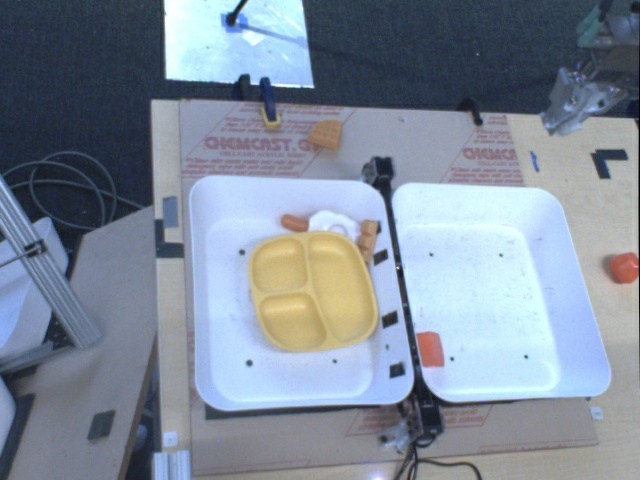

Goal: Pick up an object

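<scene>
The left bin holds a yellow divided plate, lying flat near its middle. Behind the plate lie a small orange sausage-shaped piece, a white piece and a tan piece by the bin's right wall. In the right bin a small red-orange block rests near the front left corner. My gripper hangs at the top right of the view, above the bench's far right corner and well away from both bins.
A tan waffle-like piece lies on the bench behind the left bin, near a yellow clamp. A red object sits on the bench right of the right bin. A shiny sheet lies on the floor beyond.
</scene>
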`<control>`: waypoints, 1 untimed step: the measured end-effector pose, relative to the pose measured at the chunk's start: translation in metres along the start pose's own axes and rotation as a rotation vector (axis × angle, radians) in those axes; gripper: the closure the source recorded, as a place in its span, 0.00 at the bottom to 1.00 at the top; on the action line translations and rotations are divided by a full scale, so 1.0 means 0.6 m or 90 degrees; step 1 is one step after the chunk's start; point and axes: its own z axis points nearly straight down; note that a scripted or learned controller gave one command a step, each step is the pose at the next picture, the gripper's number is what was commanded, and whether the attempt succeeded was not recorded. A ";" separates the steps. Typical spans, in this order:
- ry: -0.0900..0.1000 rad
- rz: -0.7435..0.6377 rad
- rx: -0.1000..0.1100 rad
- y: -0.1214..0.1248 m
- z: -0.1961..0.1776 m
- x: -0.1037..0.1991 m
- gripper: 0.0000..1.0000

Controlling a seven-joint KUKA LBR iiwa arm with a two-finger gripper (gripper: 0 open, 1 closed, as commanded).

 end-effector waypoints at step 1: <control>0.000 0.001 0.010 0.002 0.017 0.000 0.00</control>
